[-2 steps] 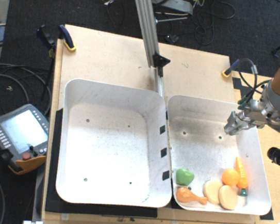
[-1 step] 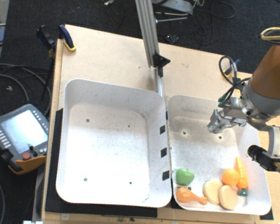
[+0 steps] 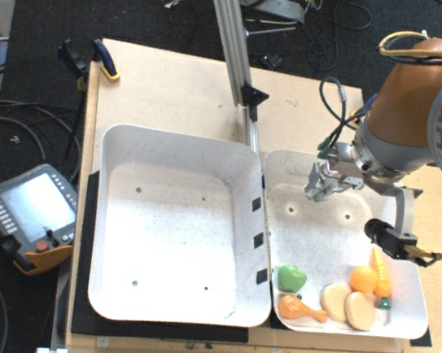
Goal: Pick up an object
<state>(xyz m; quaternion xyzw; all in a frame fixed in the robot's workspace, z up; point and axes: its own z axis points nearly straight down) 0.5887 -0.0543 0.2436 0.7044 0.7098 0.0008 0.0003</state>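
Toys sit bunched in the near corner of the right bin [image 3: 338,218]: a green pepper [image 3: 291,277] by the inner wall, an orange drumstick [image 3: 301,309] just in front of it, two pale bread-like pieces [image 3: 348,306] touching each other further right, then an orange [image 3: 364,279] with a carrot [image 3: 381,275] leaning against its right side near the outer wall. So plenty to pick from, all down at the front end of that bin. The tool [image 3: 320,187] is up over the far part of the same bin, well apart from the pile, hanging off the grey and orange arm [image 3: 421,103] that comes in from the right. Nothing is between its fingers as far as I can see, but it's small and a bit blurry, so I can't tell if they're spread or closed. The left bin [image 3: 169,221] has just its speckled white floor showing. Both bins rest side by side on the bench [image 3: 168,90], with a metal pole [image 3: 232,33] slanting up from between them at the back, a blue and yellow clamp [image 3: 99,56] on the bench's far left corner, and a teach pendant [image 3: 30,217] on the floor to the left among cables.
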